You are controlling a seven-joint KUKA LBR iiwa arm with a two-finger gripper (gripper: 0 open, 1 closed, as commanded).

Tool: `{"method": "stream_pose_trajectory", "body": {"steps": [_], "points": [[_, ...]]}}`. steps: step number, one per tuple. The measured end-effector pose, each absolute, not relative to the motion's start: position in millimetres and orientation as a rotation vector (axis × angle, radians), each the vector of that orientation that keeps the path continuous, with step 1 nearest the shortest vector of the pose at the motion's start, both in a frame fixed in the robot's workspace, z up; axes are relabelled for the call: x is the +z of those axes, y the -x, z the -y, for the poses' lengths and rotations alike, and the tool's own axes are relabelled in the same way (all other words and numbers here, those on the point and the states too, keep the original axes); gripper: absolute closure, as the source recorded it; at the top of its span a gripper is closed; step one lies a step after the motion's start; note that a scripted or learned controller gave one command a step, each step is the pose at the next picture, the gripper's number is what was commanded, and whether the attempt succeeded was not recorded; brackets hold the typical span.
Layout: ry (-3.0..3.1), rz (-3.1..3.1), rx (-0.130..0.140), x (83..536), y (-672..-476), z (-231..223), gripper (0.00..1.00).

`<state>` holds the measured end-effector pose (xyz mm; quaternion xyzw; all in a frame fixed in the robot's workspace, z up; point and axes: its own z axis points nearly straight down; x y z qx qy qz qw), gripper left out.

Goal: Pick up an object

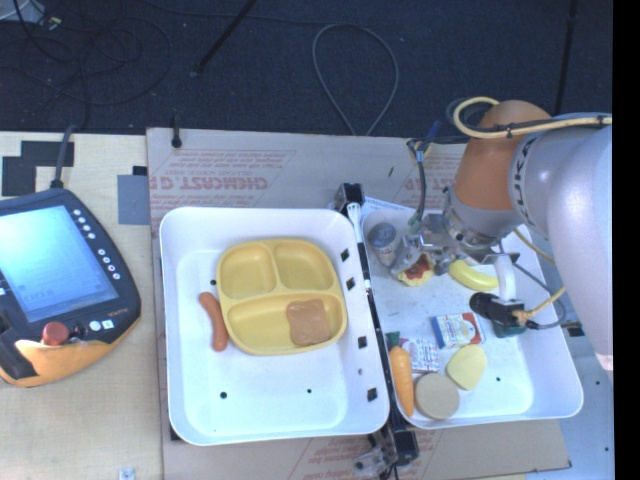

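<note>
The grey arm's tool is low in the right white bin, over a small red and yellow toy beside a yellow banana, likely to grab it, but I cannot tell its state.

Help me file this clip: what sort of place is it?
Probably a robotics lab bench: a grey arm over two white bins of toy food, a teach pendant alongside, cables behind.
</note>
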<state>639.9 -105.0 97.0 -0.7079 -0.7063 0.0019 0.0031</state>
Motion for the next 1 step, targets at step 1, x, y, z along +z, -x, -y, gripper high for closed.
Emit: {"method": "stream_pose_trajectory", "body": {"steps": [1], "points": [[2.219, 2.221, 0.002, 187.6, -604.9, 45.2, 1.0]]}}
